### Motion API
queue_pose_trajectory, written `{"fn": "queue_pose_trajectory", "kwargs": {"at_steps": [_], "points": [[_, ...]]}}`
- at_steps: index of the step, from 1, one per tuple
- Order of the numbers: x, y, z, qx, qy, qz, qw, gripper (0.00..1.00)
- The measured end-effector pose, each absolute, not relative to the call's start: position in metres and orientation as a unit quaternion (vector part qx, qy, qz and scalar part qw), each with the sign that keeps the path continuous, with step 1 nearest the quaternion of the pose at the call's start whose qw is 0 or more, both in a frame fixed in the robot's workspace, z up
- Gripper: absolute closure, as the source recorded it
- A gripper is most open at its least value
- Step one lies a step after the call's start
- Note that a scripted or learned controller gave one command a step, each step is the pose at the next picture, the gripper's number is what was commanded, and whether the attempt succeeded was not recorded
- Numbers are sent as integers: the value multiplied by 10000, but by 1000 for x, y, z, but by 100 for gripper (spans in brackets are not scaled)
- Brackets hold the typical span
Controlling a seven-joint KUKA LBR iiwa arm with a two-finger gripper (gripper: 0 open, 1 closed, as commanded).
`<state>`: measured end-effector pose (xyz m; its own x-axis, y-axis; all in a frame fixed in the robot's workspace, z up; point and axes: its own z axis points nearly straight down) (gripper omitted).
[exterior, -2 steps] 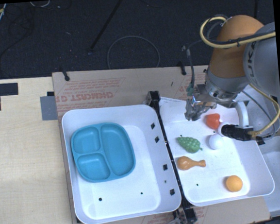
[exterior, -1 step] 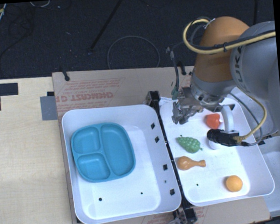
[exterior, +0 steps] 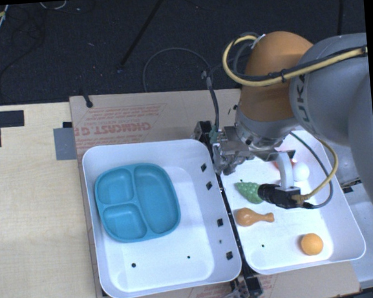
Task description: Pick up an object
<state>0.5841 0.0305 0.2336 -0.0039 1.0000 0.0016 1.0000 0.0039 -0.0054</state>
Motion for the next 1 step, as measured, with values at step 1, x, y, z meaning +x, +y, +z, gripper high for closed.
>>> {"fn": "queue_pose_trajectory", "kwargs": {"at_steps": [1], "points": [[567,75,226,-7058,-7084,19,28,100]]}}
